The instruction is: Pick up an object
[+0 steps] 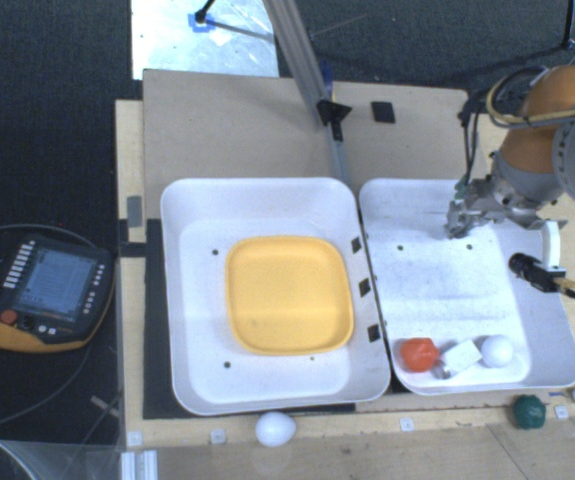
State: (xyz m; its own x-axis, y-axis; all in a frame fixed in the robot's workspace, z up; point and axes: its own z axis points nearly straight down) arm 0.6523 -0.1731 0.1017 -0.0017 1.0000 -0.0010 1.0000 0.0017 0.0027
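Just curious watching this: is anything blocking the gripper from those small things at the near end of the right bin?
Nothing visible. The gripper sits at the right bin's far end; bare floor lies between it and the red object, white block and white ball.

Even, diffuse overhead light, moderately bright. White bins (267, 203) slightly washed out, floor texture faint. Soft shadow under gripper (457, 223), short, falling on bin floor just beside it. Bright glare patch on floor (202, 23) far from gripper. Overall mild softness, grain; fingers perhaps blurred.
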